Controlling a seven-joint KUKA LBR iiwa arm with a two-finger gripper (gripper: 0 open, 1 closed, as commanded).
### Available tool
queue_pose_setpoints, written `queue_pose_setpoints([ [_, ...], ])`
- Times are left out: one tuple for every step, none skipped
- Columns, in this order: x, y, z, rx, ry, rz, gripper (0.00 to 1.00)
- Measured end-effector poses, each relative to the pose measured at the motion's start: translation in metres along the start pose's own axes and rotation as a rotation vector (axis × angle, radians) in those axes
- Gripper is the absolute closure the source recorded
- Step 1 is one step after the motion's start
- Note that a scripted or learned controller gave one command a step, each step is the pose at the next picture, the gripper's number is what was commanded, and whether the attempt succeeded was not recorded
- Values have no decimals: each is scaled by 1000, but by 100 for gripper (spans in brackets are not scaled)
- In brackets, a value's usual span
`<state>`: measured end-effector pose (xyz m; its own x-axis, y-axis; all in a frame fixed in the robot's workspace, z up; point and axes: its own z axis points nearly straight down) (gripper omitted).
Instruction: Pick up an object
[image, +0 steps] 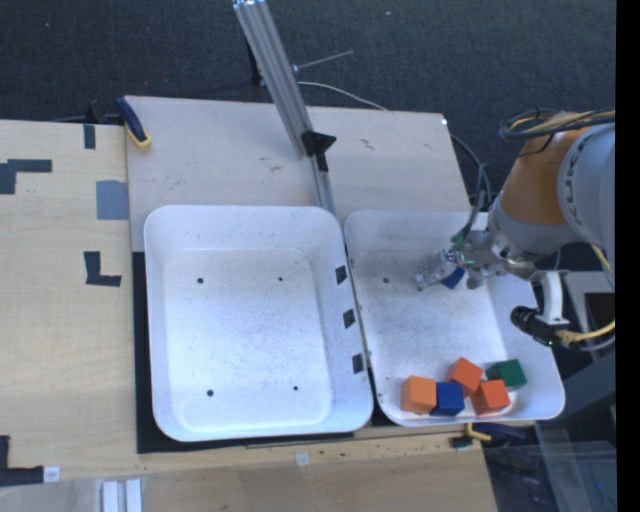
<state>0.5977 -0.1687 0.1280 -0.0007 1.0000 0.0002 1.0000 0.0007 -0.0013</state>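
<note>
Seen from above at a slant, my bench is pale wood, and it carries two shallow white bins side by side. Farthest to the left of my gripper lies the left bin, a white tray with a lightly speckled floor. Beyond it, up and to the left of my gripper, a slanted metal rail crosses a lighter board, ending in a black clamp near the seam where the two bins meet. The right bin touches the left bin along that seam, and my gripper hangs over its upper part, pointing leftward. Something small and blue sits right at my fingers, but I cannot tell whether it is a held piece or part of the tool, and I cannot tell whether my fingers are open or closed. Below my gripper, in the near right corner of the same bin, the blocks lie bunched together: an orange block, a blue block just beside it, an orange-red block behind, another orange-red block, and a dark green block at the right end. To the right of my gripper rises my grey arm with its orange band.
</note>
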Motion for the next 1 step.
queue_pose_setpoints([
  [-12,64,38,-2,-1,-3,0],
])
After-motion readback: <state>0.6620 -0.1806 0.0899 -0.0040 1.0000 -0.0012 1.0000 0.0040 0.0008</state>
